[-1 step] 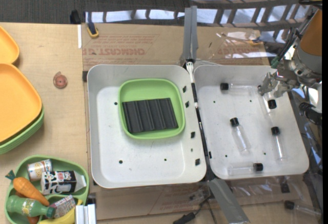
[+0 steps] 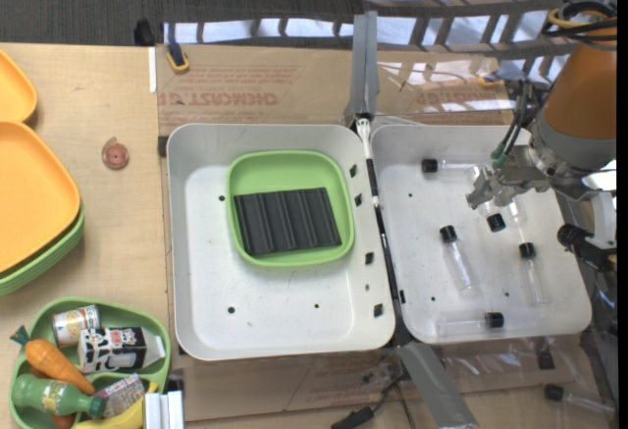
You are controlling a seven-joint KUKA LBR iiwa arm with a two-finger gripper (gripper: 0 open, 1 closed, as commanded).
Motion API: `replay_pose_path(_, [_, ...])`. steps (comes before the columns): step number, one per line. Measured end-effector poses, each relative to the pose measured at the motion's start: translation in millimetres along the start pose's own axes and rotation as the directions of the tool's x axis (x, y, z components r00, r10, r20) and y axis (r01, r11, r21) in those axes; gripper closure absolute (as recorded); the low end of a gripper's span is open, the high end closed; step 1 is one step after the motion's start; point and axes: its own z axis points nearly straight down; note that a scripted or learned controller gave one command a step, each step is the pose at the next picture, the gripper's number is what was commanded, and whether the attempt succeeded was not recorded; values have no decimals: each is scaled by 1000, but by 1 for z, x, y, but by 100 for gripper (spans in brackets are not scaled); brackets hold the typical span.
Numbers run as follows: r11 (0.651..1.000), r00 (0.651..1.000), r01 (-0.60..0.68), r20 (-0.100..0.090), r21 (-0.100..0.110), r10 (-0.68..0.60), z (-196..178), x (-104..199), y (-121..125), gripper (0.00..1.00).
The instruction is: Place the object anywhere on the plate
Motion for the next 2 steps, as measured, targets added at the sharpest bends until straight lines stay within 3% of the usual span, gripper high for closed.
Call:
replay_pose_path(1, [972, 972, 234, 1, -1, -234, -31, 58, -17, 100])
replay_pose_path(2, [954, 954, 298, 2, -1, -298, -28, 110, 5, 100])
